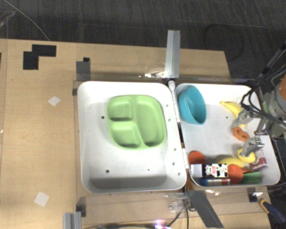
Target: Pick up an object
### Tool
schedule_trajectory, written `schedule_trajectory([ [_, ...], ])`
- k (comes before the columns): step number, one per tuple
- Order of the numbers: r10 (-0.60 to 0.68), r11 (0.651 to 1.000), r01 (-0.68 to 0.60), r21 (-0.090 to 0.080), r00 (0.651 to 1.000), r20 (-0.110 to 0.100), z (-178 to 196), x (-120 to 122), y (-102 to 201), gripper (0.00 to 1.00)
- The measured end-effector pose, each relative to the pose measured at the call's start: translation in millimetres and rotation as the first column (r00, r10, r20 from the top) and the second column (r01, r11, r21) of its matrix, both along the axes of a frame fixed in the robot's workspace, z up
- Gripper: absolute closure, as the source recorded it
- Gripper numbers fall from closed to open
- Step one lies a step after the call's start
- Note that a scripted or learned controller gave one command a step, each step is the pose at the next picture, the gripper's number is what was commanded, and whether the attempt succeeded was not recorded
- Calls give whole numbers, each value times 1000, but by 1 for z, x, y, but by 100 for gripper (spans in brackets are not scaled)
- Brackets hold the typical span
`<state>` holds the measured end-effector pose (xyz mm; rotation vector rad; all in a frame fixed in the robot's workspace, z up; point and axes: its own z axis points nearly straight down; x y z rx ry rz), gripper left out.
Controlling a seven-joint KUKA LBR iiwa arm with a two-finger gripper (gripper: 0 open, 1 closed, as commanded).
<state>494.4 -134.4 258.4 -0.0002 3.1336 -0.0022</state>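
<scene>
The tool (251, 144) (grip state, I cannot tell) hangs over the yellow toy (244, 157) near the right bin's (214, 128) front edge, probably light, slick plastic, best pinched across its middle.

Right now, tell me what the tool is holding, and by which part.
It cannot be told. The tool is low in the right bin, over the yellow item, but no hold on anything is visible between its fingertips.

No text, brand, number or sign can be read anywhere: the small box (217, 170) at the front of the right bin (214, 128) bears a black-and-white printed pattern, but it is too small and blurred to make out.
</scene>
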Motion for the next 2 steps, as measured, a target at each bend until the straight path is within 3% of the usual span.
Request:
schedule_trajectory([
  [1,80,997,-80,3,997,-9,-128,24,-34,0],
  [2,202,979,-202,-4,979,6,-168,15,-64,0],
])
